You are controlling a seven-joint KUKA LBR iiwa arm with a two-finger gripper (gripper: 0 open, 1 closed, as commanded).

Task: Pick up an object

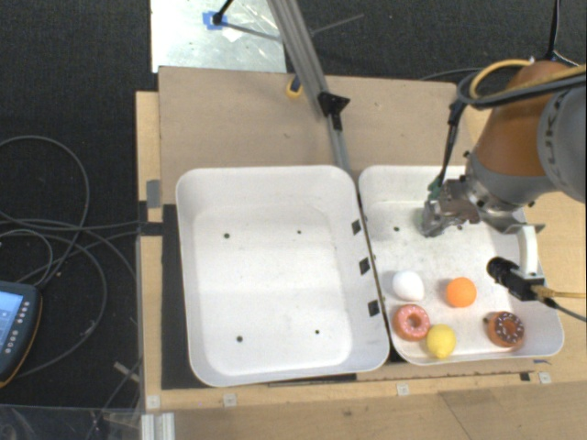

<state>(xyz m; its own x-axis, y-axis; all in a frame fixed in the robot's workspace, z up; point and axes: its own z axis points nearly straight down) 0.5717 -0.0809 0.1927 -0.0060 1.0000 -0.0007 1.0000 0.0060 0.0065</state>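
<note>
The right bin (390, 191) holds several small objects along its near side: a white egg (409, 286), an orange ball (461, 292), a pink frosted donut (412, 322), a yellow lemon (441, 341) and a chocolate donut (504, 330). My gripper (438, 218) hangs over the bin's middle, behind the egg and the orange ball and apart from them. The arm's grey and orange wrist (523, 145) rises behind it on the right.
The left bin (197, 200) sits beside the right one, with black clips (364, 266) along the shared rim. A metal pole (307, 58) slants in from the back to the bins' far edge. Cables and a handheld pendant (14, 324) lie on the floor at left.
</note>
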